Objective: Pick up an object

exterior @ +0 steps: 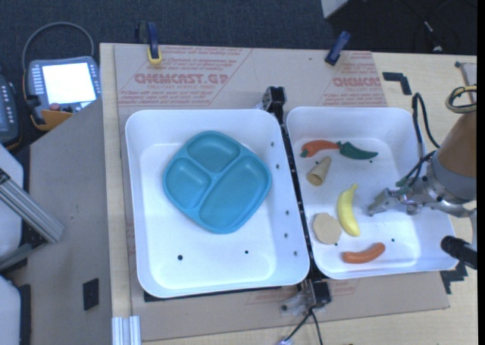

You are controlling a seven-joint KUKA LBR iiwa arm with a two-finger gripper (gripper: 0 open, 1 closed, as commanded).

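The right bin (402,120) holds several toy foods. An orange carrot (319,147) with a green top (356,152) lies at the back, and a tan cone-shaped piece (319,170) sits just below it. A yellow banana (347,212) lies mid-bin beside a round tan slice (327,228). An orange sausage (363,254) rests near the front wall. My gripper (379,205) reaches in from the right, low over the bin floor, its tip a short way right of the banana and apart from it. Nothing shows in its grasp.
The left bin (144,184) holds a blue divided plate (218,180). A black clamp (274,98) sits between the bins at the back. Cables (419,120) hang along the right bin's right wall. A teach pendant (64,84) lies off the bench at the left.
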